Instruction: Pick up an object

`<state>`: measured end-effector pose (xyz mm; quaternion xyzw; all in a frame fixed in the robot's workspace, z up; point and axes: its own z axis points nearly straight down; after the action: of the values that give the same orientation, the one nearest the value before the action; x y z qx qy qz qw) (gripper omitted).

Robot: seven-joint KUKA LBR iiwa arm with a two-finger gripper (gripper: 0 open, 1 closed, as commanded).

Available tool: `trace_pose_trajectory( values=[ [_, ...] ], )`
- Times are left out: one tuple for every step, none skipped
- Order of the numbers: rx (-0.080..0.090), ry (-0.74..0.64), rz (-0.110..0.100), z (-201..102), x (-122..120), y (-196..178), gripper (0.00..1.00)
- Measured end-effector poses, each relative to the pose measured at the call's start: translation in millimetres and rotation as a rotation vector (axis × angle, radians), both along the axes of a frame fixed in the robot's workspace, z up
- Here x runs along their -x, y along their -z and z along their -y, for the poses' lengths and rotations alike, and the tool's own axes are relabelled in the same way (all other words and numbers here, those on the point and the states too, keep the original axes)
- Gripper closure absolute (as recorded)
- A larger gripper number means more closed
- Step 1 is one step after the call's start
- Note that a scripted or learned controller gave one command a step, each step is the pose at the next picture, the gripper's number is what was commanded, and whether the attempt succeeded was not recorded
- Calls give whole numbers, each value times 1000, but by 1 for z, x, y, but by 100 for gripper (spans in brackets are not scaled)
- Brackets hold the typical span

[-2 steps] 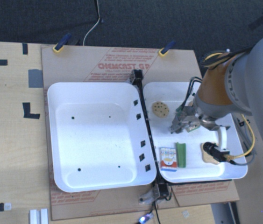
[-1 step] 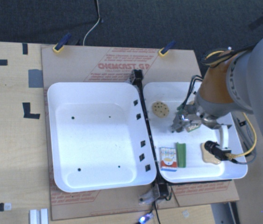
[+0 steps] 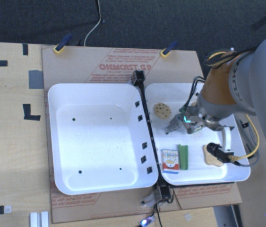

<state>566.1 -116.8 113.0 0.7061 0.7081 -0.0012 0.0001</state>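
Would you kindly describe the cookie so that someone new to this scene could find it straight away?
Start at the right bin, the one the arm reaches into. Near its upper left corner, close to the divider between the bins, lies the cookie, just left of the end effector. It is the only round, tan, speckled thing there; the carton and green block nearer the front are rectangular.

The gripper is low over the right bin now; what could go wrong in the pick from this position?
1. The gripper sits between the cookie and the green block, directly over neither, so it may close on nothing.
2. The small carton touches the green block; grasping one could drag or tip the other.
3. The cookie looks flat and lies near the divider between the bins, so the fingers may slide over it or bump the wall.
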Motion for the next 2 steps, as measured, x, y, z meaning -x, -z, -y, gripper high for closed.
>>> trace_pose_trajectory(
  values=[
    [-1,3,3,20,13,-45,0],
    [-3,1,-2,-18,72,32,0]
  ],
)
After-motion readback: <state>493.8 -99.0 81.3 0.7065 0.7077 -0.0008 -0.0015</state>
